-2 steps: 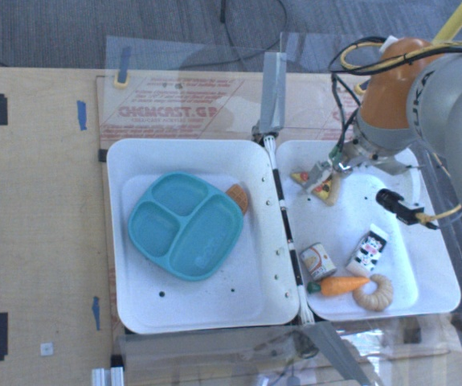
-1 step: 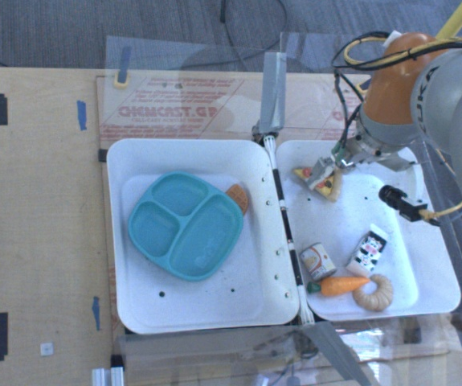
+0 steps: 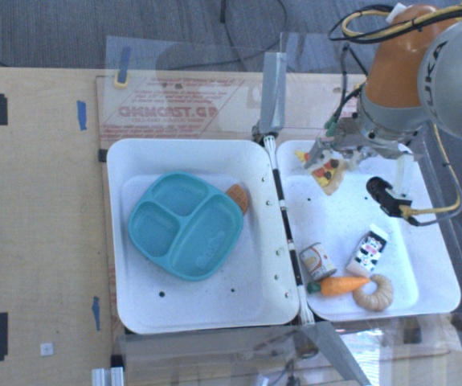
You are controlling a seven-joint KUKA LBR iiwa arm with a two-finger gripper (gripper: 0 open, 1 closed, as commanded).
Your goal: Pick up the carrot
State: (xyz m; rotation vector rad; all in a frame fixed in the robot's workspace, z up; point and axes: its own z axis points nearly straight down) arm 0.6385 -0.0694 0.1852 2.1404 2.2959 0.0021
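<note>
Carrot [image 3: 343,285] lies lengthwise left–right at the right bin's [image 3: 431,296] near edge, well apart from the gripper [image 3: 331,163] at its far side; gripper's opening cannot be told.

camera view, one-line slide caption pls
Grey-and-orange arm's gripper hovers over the right white bin; the orange carrot lies at its near edge.

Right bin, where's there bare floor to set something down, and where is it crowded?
In the right bin, bare floor runs through the middle, bordered by the gripper above and the milk carton below. The bottom edge is crowded: can, carrot and doughnut sit close together.
</note>
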